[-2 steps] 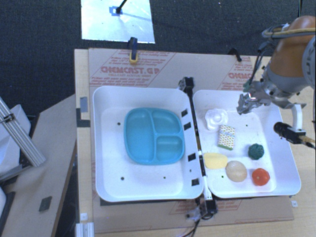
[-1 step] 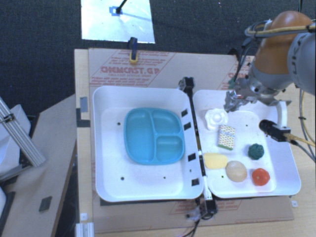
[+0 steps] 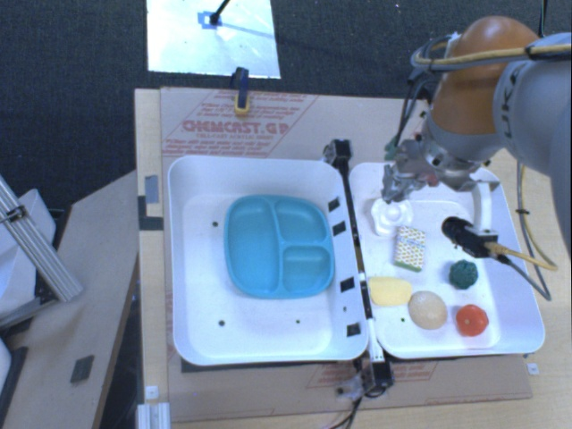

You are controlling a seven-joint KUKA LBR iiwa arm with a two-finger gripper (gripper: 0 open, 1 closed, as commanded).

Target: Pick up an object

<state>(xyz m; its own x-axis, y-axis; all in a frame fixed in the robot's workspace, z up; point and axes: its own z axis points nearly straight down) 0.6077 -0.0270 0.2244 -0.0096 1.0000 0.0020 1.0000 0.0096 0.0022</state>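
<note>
Right now I am watching the gripper (image 3: 394, 189) hanging over the far left part of the right bin (image 3: 527, 324), just above a white object (image 3: 391, 216). From this slant I cannot tell whether it is released or clenched.

The white object is lying near the bin's left wall. It is pale against the white floor, so I am only guessing that its long axis is running from the far side towards the near side.

I am counting six things in that bin, one of each:
- the white object
- a checked block (image 3: 410, 248) just beside it
- a yellow piece (image 3: 390, 290)
- a beige egg shape (image 3: 427, 309)
- a red-orange ball (image 3: 471, 319)
- a dark green lump (image 3: 463, 273)

One blue plate (image 3: 277, 244) with three compartments is lying in the left bin (image 3: 192, 266).
</note>
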